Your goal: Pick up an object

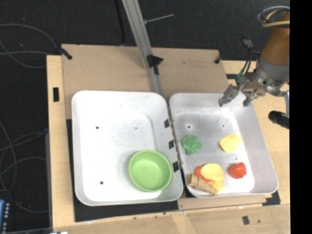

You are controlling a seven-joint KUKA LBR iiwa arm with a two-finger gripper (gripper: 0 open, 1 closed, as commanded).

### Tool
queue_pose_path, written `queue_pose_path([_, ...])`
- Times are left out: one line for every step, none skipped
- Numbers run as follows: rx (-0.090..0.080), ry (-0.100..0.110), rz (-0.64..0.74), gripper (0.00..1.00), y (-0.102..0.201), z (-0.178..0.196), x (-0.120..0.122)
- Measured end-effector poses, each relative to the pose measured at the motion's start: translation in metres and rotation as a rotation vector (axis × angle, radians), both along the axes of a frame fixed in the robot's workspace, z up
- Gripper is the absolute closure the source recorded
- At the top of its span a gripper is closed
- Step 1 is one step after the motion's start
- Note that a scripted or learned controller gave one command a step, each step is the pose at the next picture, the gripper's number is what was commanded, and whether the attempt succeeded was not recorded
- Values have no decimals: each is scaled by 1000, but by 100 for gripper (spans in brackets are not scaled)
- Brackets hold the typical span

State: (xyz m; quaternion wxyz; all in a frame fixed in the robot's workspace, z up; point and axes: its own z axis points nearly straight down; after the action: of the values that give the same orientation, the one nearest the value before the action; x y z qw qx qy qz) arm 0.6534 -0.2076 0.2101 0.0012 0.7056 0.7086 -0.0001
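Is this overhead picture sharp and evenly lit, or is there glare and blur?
Camera view: soft overall, small items in the right bin look fuzzy; the left bin is bright, nearly washed out; the gripper is slightly blurred; surrounding floor falls dark.

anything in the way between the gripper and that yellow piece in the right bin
Nothing visible. The gripper hangs open over the right bin's far edge, and bare bin floor lies between it and the yellow piece.

Even overhead light falls on the two white bins [122,126], their floors bright and nearly washed out; shadows are soft and short beneath the green bowl [150,170]; the dark floor [29,23] around the bench stays dim; the frame is slightly soft and grainy throughout.
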Motion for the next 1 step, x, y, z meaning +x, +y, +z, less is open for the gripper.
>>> queue_pose_path([-2, 1, 0, 0, -1, 0, 0])
